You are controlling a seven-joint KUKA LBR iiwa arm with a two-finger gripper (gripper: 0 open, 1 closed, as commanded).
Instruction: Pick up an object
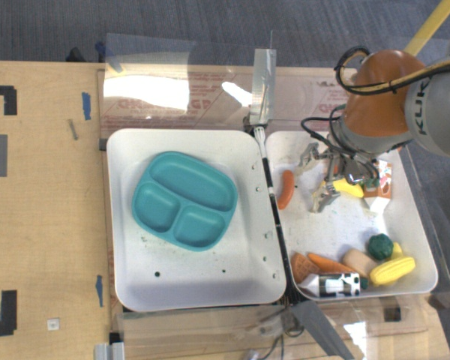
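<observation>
Counter (37, 201): carrying two white bins side by side.
Left bin (127, 276): holding a teal divided plate (184, 199), lying flat near its middle.
Right bin (416, 231): holding an orange carrot-like piece (286, 189) by its left wall; toy food is clustering along the near edge, including a carrot (326, 262), a green piece (380, 245) and a yellow corn cob (391, 271).
End effector (319, 178): hanging over the far part of the right bin with fingers standing apart, gripping nothing, just right of the orange piece.

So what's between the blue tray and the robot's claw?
In the camera view, the bins' divider and an orange hot dog lie between the tray and the gripper.
</observation>
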